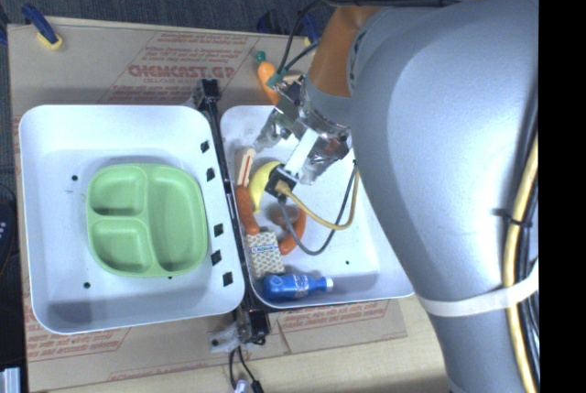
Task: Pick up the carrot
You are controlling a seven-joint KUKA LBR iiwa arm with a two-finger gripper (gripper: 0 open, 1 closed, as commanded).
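The carrot (pixel 245 210) is a long orange piece lying along the left wall of the right bin (pixel 366 245), pointing toward the near edge. My gripper (pixel 286 164) hangs low over the upper middle of that bin, just right of the carrot's far end and right over a yellow round fruit (pixel 260 179). The arm's wrist and cable cover much of the gripper. I see nothing held in it.
A curved orange item (pixel 292 235), a patterned packet (pixel 263 254) and a blue bottle (pixel 291 285) lie at the near end of the right bin. A pale stick (pixel 244 166) lies beside the carrot. The left bin (pixel 37 199) holds a green divided plate (pixel 146 219).
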